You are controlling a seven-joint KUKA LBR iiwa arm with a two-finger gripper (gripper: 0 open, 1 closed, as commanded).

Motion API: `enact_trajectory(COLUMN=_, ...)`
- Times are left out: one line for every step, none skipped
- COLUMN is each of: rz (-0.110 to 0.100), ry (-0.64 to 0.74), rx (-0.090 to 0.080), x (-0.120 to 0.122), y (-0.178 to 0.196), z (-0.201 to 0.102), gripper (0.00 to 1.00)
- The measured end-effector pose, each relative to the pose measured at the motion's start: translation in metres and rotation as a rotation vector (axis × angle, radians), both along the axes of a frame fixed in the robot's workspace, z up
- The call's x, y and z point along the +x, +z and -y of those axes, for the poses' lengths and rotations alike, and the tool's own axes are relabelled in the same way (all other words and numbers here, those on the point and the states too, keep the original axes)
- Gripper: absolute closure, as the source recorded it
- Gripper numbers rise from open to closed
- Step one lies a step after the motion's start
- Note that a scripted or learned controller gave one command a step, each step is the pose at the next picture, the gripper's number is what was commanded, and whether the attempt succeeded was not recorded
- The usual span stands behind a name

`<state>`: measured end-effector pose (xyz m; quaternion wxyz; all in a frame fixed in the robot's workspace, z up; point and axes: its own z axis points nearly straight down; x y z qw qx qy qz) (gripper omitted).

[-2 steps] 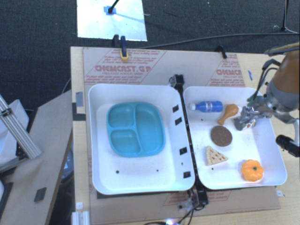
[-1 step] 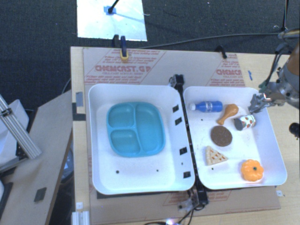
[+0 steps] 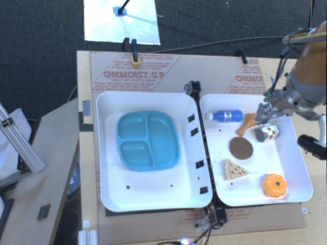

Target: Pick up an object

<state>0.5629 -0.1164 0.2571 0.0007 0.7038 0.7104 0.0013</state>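
The right bin [image 3: 301,188] holds several small items: a blue bottle [image 3: 226,116] lying on its side, a tan drumstick-shaped piece [image 3: 246,124], a brown round cookie [image 3: 240,148], a pizza-slice toy [image 3: 234,170], an orange pumpkin [image 3: 274,185] and a small white-and-red piece [image 3: 267,133]. My gripper [image 3: 266,112] hangs over the bin's upper right, just right of the drumstick and directly above the white-and-red piece. Nothing shows between its fingers.
The left bin [image 3: 110,188] holds a blue divided plate [image 3: 147,140]. A black hinge strip [image 3: 199,142] runs between the bins. A yellow-and-blue clamp [image 3: 134,52] sits at the board's back edge. The arm [image 3: 309,70] reaches in from the right.
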Motion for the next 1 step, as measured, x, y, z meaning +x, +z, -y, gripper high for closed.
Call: enact_trajectory(rz=-0.001, ry=0.0, rx=0.0, x=-0.0029, y=-0.001, z=-0.0502, gripper=1.0)
